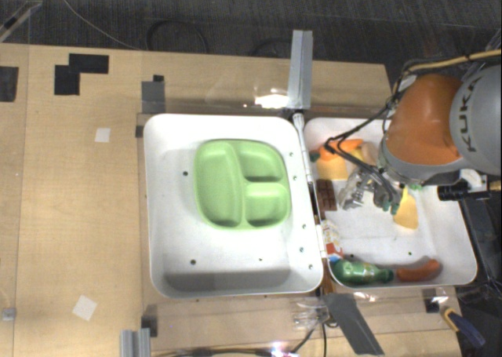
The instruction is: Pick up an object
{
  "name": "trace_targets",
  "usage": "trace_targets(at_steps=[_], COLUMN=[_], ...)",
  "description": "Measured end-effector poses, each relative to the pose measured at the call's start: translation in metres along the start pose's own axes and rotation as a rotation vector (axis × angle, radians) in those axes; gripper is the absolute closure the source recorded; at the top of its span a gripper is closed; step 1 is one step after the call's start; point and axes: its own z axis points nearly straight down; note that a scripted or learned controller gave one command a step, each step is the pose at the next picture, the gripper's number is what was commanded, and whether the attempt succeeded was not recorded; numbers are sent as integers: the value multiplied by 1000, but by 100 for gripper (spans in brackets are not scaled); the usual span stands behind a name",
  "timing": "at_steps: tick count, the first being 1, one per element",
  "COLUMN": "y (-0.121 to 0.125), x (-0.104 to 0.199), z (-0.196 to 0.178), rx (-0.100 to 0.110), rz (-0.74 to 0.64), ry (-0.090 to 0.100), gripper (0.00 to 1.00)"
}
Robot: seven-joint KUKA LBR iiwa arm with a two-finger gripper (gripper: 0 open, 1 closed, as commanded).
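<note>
My gripper [365, 191] hangs over the middle of the right bin [447, 238], below the arm's orange band [423, 124]. A yellow wedge [406, 210] lies just right of it. An orange and yellow piece [336, 161] sits to its upper left, partly behind cables. A brown bar [324, 194] lies along the bin's left wall. At the front of the bin lie a green bottle [361, 271] and a red sausage [417, 271]. Nothing is visibly held.
The left bin [169, 214] holds a green divided plate [241, 183]. A metal post [300, 69] stands behind the wall between the bins. The arm's bulk covers the right bin's back right corner.
</note>
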Motion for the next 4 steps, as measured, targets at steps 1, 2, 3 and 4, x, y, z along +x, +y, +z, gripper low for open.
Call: trace_targets(at_steps=[1, 2, 3, 4], y=[64, 86, 87, 89], x=[-52, -63, -65, -67], z=[-84, -107, -119, -132], rx=[-2, 1, -1, -4], rz=[-47, -20, -25, -31], ry=[16, 22, 13, 3], gripper=[100, 100, 100, 100])
